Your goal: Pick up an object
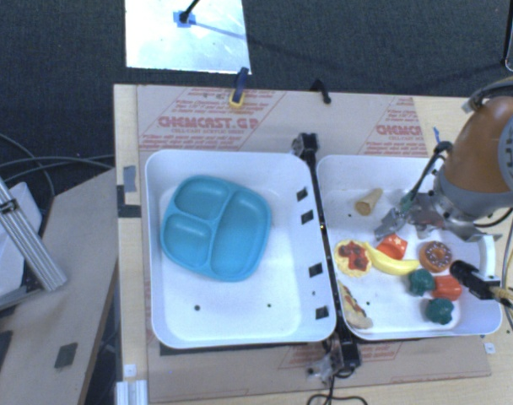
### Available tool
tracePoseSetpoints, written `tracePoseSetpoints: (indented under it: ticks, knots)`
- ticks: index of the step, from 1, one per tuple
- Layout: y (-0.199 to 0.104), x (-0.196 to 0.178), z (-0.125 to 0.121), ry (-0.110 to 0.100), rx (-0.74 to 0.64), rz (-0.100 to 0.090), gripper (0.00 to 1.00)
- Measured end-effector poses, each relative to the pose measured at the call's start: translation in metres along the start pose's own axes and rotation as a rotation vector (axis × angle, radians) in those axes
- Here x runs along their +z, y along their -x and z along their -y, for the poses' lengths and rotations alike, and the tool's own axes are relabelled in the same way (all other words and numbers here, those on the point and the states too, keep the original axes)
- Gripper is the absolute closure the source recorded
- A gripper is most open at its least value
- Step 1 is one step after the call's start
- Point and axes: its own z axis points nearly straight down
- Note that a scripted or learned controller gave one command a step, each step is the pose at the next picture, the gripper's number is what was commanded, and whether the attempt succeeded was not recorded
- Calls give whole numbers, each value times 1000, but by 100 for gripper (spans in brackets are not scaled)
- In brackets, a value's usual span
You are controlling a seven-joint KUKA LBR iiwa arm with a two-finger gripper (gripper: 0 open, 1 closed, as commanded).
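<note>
My gripper (395, 221) hangs over the right bin (408, 171), at the end of the grey arm with the orange band (484, 146) that comes in from the right. Directly below its tip lies a small red block (393, 245), and I cannot tell whether they touch. A yellow banana (393, 265) lies just under that block. To the left is a flat red and yellow pizza piece (352, 257). A tan cone (368, 200) lies up and left of the gripper. Nothing shows as held.
Also in the right bin are a donut (434, 256), two green broccoli pieces (421, 282) (439, 310), an orange block (448, 287) and a bread slice (354, 305). The left bin (240, 323) holds a blue divided plate (214, 228). A black divider (320, 243) separates the bins.
</note>
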Motion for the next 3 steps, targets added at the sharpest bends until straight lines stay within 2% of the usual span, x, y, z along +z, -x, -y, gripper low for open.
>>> tracePoseSetpoints:
  ticks: [1, 2, 3]
  knots:
    - [-25, 34, 33, 18, 0, 3, 0]
    - [-25, 24, 33, 13, -2, 2, 100]
    - [-115, -68, 43, 7, -16, -5, 100]
